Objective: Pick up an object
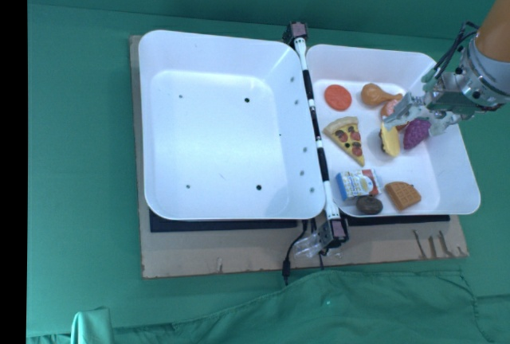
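Observation:
The right bin holds several toy foods: a red disc, a chicken drumstick, a pizza slice, a yellow and black piece, purple grapes, a small blue and white carton, a dark brown donut and an orange waffle. My gripper hovers over the bin's right half, just above the grapes and the yellow piece. An orange-pink item lies partly under it. Nothing shows between its fingers.
The left bin stands beside the right one, parted by a black and white rod. Both rest on a cardboard sheet over green cloth. The arm comes in from the upper right.

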{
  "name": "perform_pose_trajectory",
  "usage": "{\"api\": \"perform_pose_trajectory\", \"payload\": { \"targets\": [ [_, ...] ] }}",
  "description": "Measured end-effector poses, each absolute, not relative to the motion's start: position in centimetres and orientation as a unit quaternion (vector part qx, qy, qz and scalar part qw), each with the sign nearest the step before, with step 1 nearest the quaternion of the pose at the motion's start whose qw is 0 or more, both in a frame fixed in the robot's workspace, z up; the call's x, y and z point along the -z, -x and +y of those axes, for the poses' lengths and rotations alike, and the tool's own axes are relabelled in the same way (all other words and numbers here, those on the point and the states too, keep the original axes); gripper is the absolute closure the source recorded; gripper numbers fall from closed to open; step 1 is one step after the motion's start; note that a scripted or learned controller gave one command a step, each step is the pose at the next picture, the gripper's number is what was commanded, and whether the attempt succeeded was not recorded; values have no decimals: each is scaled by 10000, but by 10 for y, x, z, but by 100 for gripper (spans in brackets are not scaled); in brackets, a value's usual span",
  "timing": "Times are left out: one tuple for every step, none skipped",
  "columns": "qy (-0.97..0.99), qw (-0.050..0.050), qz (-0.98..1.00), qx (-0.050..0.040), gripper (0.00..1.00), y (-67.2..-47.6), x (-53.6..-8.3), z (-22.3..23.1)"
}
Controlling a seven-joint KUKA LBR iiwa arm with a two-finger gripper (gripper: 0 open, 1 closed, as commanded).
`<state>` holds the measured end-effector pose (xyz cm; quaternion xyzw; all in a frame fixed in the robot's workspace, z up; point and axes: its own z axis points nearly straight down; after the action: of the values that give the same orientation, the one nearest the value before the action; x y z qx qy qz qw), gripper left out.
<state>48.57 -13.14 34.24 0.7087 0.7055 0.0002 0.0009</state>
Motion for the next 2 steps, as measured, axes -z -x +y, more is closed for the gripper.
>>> {"api": "perform_pose_trajectory", "payload": {
  "targets": [
    [-7087, -7, 7056, 9, 0, -491, -299, -128],
    [-7088, -15, 7054, 14, 0, -487, -238, -129]
  ]
}}
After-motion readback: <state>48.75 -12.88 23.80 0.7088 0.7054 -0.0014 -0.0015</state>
